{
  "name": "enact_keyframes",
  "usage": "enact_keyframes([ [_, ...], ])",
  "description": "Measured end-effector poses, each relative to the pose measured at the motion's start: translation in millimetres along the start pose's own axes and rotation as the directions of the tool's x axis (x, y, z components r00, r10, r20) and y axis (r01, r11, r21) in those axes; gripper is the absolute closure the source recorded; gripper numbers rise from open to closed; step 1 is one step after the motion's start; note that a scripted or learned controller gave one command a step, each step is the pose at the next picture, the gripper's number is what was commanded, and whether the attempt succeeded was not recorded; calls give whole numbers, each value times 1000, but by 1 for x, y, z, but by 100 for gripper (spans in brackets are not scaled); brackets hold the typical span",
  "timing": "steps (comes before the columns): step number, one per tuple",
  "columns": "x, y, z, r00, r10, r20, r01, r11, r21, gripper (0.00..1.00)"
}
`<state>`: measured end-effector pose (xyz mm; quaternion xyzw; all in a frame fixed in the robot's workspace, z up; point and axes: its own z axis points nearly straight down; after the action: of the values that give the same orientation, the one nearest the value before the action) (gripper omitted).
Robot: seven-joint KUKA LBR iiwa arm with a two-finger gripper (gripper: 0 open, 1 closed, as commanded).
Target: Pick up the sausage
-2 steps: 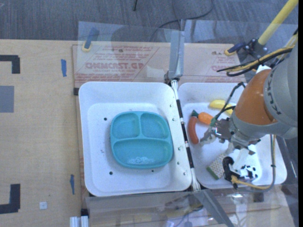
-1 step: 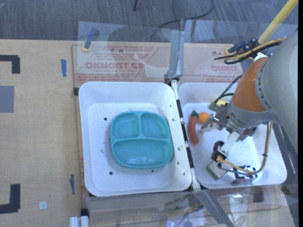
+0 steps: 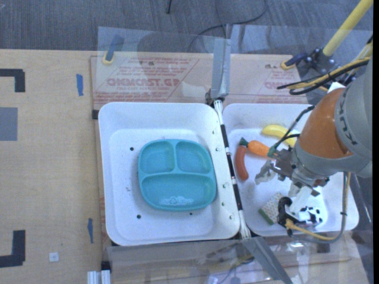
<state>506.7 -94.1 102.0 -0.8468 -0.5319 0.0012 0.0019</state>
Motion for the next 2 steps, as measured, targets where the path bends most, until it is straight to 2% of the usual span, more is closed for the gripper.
enact_keyframes([
  [1, 25, 60, 13, 997, -82, 0, 82, 997, -12, 0],
  [2, 26, 61, 2, 997, -83, 0, 83, 996, -16, 100],
])
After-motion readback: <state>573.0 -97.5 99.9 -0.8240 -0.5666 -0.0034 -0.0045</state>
